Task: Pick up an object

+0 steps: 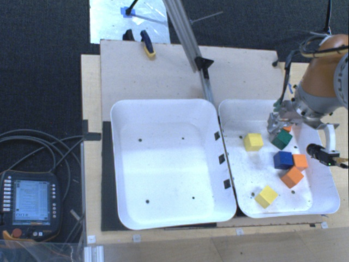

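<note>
- The gripper [278,125] hangs low over the right bin [327,201], at its upper right part, right above the green cube [282,140]; whether the cube sits between the fingers I cannot tell, nor whether they are apart or together.
- The green cube lies just beside a blue cube [283,160], which touches an orange cube [300,161]; a second orange cube [292,177] lies just below.
- One yellow cube [253,142] rests left of the green one, another yellow cube [266,196] near the bin's lower edge.
- The left bin [125,119] stands alongside.
</note>
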